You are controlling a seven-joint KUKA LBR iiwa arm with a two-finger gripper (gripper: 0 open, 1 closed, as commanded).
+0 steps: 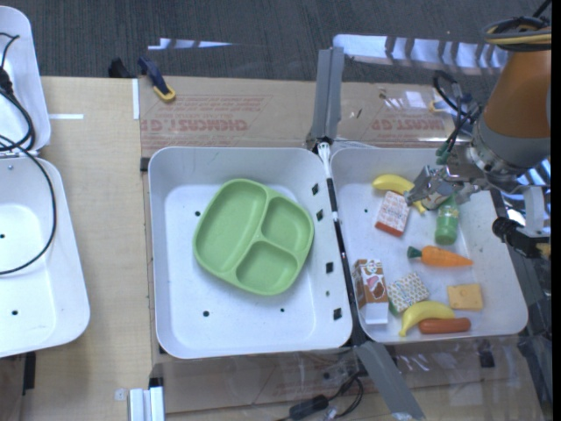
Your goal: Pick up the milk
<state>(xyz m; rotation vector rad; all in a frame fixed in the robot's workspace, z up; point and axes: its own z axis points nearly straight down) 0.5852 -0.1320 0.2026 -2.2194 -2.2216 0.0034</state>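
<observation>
My tool (436,189) hovers near the green bottle (446,224); I can't tell its grip state. The milk carton (372,288) lies at the right bin's (500,323) front-left, so I'd travel there and descend squarely.

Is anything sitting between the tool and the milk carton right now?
Partly. The tool hangs over the right bin's far side, while the milk carton lies at the near left edge. The small red-and-white box lies roughly between them. From above, the milk carton itself is uncovered.
</observation>
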